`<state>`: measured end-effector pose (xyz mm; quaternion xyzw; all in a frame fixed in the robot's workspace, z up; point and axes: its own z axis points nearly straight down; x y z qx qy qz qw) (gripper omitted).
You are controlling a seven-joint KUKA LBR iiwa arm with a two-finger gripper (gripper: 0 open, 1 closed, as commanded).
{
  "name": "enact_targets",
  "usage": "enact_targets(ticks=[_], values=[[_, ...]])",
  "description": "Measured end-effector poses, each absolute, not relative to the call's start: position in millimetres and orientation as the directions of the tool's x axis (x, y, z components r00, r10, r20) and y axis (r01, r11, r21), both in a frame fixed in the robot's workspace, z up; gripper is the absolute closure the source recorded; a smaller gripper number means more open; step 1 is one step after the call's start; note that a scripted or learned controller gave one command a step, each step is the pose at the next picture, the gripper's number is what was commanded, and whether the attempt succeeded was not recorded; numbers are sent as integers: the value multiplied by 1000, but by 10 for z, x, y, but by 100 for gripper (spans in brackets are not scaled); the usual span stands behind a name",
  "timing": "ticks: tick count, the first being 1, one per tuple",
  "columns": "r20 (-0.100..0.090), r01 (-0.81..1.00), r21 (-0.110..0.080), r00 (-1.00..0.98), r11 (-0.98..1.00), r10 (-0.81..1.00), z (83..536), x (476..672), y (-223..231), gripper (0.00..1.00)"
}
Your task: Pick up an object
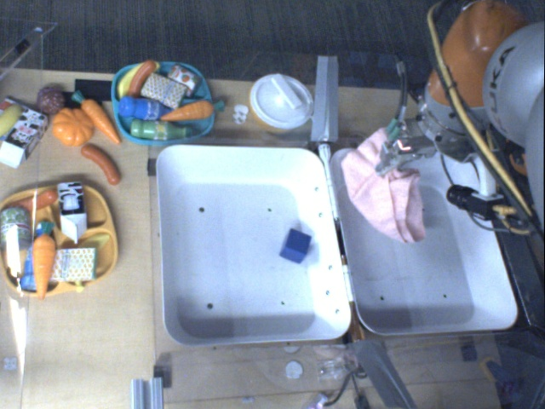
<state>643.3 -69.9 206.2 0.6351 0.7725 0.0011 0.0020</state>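
A pink cloth (387,201) hangs in the upper left part of the right bin (443,292), bunched up at its top and draping down toward the bin floor. My gripper (394,161) reaches in from the right and is shut on the cloth's upper edge, with fabric pinched between the fingers. A small blue cube (295,245) lies alone on the floor of the left bin (221,262), right of its middle and well left of the gripper.
A metal divider (323,100) stands behind the seam between the bins. Left of the bins sit a blue bowl (207,124) of toy food, a yellow plate (107,228) of toys, loose toy vegetables (72,127) and a white round lid (281,102).
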Motion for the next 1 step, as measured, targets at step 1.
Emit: enact_targets(ticks=[1], values=[[-1,990,1,-141,141,990,1840,6479,-694,100]])
